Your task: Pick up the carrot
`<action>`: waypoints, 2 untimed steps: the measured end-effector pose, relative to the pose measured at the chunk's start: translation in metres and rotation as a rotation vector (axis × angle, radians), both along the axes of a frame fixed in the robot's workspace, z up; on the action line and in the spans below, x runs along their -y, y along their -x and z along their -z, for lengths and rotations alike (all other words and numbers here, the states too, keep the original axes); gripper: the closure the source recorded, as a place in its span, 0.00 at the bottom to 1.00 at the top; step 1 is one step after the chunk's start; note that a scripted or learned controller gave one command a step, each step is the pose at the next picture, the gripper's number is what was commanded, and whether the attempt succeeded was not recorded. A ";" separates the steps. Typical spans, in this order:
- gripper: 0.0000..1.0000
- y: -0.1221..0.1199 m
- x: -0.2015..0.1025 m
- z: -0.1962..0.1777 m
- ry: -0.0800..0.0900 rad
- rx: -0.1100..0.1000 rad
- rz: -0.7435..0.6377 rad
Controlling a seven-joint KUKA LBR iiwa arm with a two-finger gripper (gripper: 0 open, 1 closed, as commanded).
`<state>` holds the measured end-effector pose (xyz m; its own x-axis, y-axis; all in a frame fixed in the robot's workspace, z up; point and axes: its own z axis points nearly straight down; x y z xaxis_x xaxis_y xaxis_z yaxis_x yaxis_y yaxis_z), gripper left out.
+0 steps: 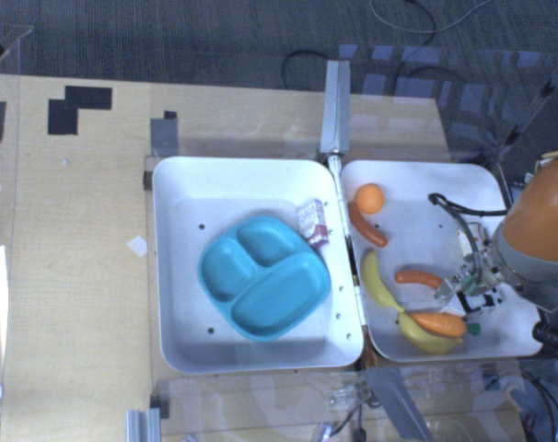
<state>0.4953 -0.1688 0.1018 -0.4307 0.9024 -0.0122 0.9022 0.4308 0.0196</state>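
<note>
- Camera view looks down on a worktop [76,247] with two white bins side by side.
- The gripper [465,288] hangs low in the right bin [417,178], and I cannot tell if its fingers are open or closed.
- The carrot [437,322] lies just below the fingers, resting on a banana [424,337]. Nothing is held.
- A sausage [417,278] sits just left of the fingers, and a second banana [378,282] is farther left.
- An orange [369,199] and another sausage [366,228] are up and left, well apart.
- A blue plate [265,279] sits in the left bin [173,274].
- The carrot could roll off the round banana if it gets pushed.
- The fingers might grab the banana or sausage by mistake, since they crowd close.
</note>
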 end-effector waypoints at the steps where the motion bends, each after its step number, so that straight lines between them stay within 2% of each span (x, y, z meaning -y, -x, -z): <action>1: 0.00 0.000 0.000 0.000 0.000 0.000 0.000; 2: 0.00 0.002 -0.005 0.011 0.007 -0.003 -0.243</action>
<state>0.4935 -0.1642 0.0909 -0.6348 0.7725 -0.0168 0.7724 0.6350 0.0130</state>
